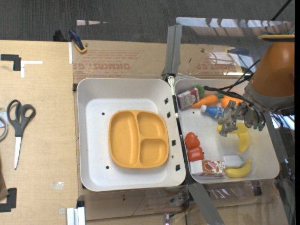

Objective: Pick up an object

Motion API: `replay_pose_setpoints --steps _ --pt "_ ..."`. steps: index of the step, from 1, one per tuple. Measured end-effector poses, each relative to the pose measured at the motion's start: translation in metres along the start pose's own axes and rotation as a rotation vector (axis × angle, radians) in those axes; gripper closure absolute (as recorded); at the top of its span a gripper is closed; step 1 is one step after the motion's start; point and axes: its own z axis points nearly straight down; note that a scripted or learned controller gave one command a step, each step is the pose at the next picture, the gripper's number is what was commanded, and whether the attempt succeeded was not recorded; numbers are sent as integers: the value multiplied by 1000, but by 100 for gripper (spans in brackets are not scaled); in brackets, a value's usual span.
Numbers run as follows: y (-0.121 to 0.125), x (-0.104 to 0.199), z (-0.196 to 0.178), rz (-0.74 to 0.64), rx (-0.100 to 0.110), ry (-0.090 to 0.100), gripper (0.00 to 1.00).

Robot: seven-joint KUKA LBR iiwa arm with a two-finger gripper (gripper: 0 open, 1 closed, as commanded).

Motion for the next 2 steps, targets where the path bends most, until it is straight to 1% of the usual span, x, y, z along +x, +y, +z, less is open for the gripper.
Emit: replay_pose_setpoints --steps 1,2 --pt "37 58 45 120 1 -7 100" --pt "-12 17 -130 92 0 -2 100"
